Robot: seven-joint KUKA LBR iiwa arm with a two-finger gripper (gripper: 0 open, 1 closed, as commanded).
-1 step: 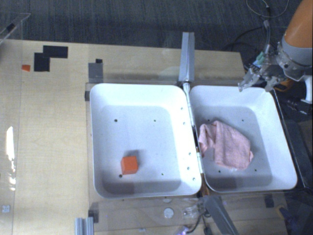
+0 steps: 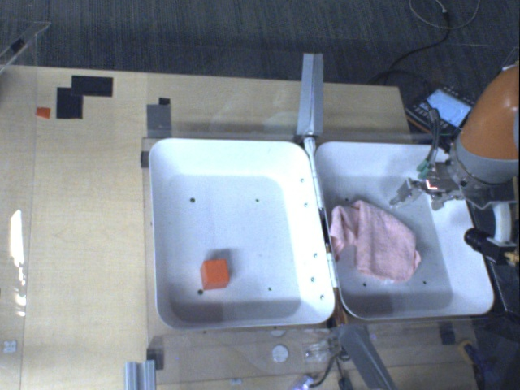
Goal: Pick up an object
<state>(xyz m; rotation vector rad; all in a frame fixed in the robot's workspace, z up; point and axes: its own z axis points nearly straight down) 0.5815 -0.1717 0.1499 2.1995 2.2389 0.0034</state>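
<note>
Camera view looks down at a slant on a pale wooden bench (image 2: 81, 242) that carries two shallow white bins side by side, with dark ribbed flooring (image 2: 203, 15) beyond its far edge and a thin cable (image 2: 443, 6) looped on that floor. A grey metal bar (image 2: 310, 96) rises from the gap between the bins, and black blocks (image 2: 81, 94) with a small orange tag (image 2: 43, 113) sit on the bench far off to the gripper's left side of the picture. The arm (image 2: 496, 128) comes in from the right, its orange band showing above the wrist, and the gripper (image 2: 418, 187) hangs over the far right part of the right bin (image 2: 463, 299). Its fingers are small and blurred against the white floor, so I cannot tell how far apart they stand, and nothing can be seen held there. A crumpled pink cloth (image 2: 375, 240) lies in the same bin, just below and to the left of the gripper, near it but apart. An orange block (image 2: 215, 274) rests in the left bin (image 2: 244, 161), well away from the gripper, across the divider. The arm's body is cut off at the right edge, and dark hardware (image 2: 491, 246) beneath it is hard to make out.
</note>
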